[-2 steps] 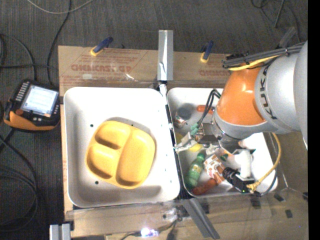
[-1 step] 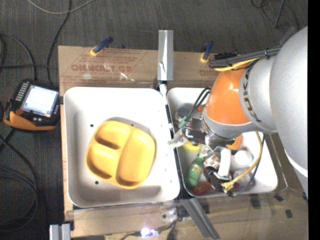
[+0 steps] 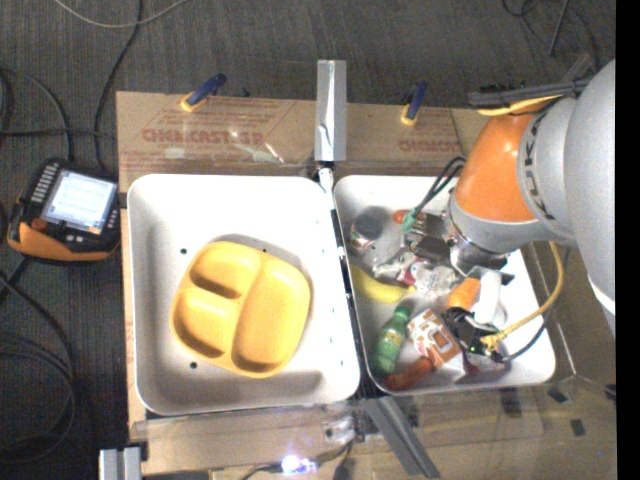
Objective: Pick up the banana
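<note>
Yellow and probably light, smooth-skinned and easily bruised, the banana [image 3: 377, 286] is seen at nine o'clock in the cluttered right bin [image 3: 540, 370], best taken gently across its middle, while the jaws' state cannot be told beneath the arm [image 3: 500, 183].

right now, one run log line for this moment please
stage: reaching | gripper: low in right bin, over banana | fingers: cannot tell | left bin: yellow divided tray

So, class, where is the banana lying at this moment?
In the camera view, the banana lies in the right bin, near its left wall, just above the green bottle and beside the arm's wrist.
</note>
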Motion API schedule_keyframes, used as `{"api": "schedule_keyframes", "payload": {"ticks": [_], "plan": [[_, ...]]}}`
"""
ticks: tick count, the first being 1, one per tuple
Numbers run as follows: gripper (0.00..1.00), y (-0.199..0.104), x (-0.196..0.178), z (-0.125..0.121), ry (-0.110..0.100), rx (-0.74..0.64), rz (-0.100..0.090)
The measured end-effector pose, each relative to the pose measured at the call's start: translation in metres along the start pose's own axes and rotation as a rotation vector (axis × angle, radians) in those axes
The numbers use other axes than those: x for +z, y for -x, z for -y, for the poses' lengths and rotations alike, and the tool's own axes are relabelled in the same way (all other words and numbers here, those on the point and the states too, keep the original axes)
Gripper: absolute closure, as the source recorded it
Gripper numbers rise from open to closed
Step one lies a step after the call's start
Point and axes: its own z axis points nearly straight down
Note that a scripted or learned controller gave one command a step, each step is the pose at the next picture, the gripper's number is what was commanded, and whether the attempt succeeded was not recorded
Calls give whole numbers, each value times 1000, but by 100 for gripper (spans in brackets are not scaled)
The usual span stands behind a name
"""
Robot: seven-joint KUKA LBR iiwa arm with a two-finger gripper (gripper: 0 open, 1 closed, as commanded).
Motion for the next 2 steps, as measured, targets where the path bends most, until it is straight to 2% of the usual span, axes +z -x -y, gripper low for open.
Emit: {"api": "schedule_keyframes", "payload": {"ticks": [1, 2], "plan": [[0, -20, 0, 44, -2, -37, 0], [0, -84, 0, 70, -2, 270, -1]]}}
